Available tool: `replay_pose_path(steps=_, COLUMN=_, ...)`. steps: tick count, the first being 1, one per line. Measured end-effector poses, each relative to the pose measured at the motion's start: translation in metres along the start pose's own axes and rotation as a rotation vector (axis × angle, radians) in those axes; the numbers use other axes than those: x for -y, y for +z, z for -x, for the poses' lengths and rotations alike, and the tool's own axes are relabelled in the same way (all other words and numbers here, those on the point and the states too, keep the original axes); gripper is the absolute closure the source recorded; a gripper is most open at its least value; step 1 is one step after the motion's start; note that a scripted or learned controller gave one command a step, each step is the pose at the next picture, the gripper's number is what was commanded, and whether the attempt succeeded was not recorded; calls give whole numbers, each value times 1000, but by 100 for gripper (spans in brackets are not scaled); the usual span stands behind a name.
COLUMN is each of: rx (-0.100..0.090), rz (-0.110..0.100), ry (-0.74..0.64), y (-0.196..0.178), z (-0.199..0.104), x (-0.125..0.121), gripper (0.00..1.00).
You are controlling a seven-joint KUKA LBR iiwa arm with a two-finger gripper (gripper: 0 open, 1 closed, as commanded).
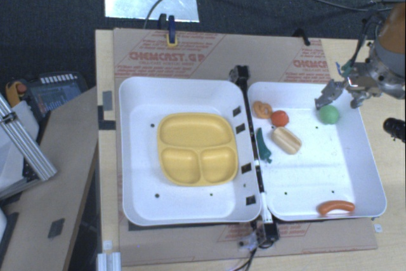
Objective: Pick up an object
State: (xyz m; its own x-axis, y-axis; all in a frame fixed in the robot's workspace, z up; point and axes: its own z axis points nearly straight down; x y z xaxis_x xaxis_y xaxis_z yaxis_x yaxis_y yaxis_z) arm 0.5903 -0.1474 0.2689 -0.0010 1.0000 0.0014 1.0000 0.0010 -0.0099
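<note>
The gripper (342, 93) hovers at the right bin's (355, 168) far edge, just above the green ball (328, 114). Finger state: cannot tell. Nothing is visibly grasped. All 6 items lie in the bin; pickup remains to be done.

Two white bins (127, 155), one yellow tray (193, 149), six small toy foods (287, 139)

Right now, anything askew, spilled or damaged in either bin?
Nothing stands out. The yellow divided tray lies flat in the left bin. In the right bin, the green ball, red ball, hot dog bun, sausage and dark green piece lie loose and apart. The gripper is above the green ball.
</note>
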Motion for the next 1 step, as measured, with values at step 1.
replay_pose_path(steps=1, rx=2, rz=11, ry=-2, y=-7, z=0, x=-2, gripper=0)
